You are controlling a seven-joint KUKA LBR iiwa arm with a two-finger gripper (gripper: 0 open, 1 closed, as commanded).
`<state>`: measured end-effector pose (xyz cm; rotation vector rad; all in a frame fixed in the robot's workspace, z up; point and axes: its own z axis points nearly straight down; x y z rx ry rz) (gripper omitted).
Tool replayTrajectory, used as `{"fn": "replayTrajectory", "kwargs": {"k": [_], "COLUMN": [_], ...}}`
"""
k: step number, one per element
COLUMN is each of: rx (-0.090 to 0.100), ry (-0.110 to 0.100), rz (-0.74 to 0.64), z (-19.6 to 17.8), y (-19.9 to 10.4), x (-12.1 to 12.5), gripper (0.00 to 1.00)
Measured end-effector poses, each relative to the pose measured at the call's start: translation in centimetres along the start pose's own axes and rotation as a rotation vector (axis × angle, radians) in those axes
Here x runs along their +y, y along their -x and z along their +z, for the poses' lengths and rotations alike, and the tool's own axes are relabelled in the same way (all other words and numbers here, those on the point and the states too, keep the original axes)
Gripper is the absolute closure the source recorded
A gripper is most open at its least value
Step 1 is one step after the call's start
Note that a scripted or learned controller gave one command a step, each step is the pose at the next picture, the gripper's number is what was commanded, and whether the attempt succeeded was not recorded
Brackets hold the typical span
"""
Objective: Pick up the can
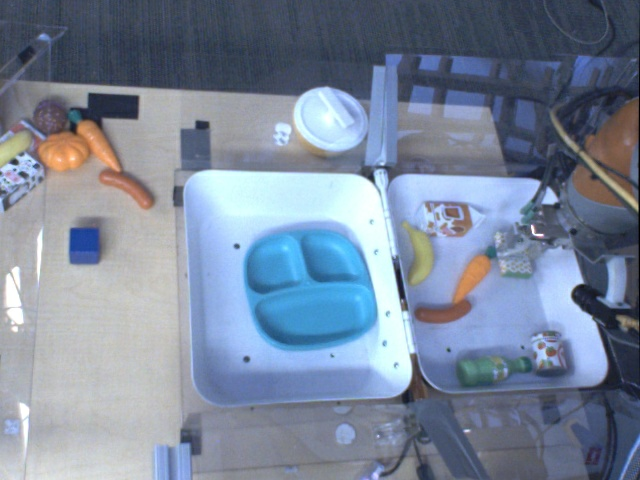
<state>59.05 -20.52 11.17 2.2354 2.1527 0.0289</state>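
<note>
From above, two white bins sit side by side on the bench. The left bin point(215, 298) carries a blue divided tray point(311, 286). The right bin point(560, 298) has several small things in it: a packet point(447, 217) near its far edge, a banana point(421, 252) by its left wall, a carrot point(473, 275) near the middle and a sausage point(443, 312) just below the carrot.

The can point(546, 352) stands in the right bin's near right corner, just beside the cap end of a green bottle point(492, 369) that lies along the near wall.

The arm point(610, 168) comes in from the right, its orange band at the frame's edge. The gripper point(520, 248) hangs over the right bin's far right part, well apart from the can, above a small pale box-like item; whether it touches that item is unclear. I cannot tell whether the pincer is apart or together.

Outside the bins, a white-lidded cup point(330, 120) stands behind the left bin. On the bench to the left lie a blue cube point(85, 245), a second sausage point(127, 188), a second carrot point(97, 142) and a small pumpkin point(63, 152).
</note>
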Motion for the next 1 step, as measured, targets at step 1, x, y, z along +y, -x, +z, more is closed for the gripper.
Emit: {"fn": "replayTrajectory", "kwargs": {"k": [1], "rx": [0.009], "ry": [-0.038], "rz": [0.249], "z": [-8.55], "y": [-6.92], "x": [-4.11], "gripper": [1.00]}}
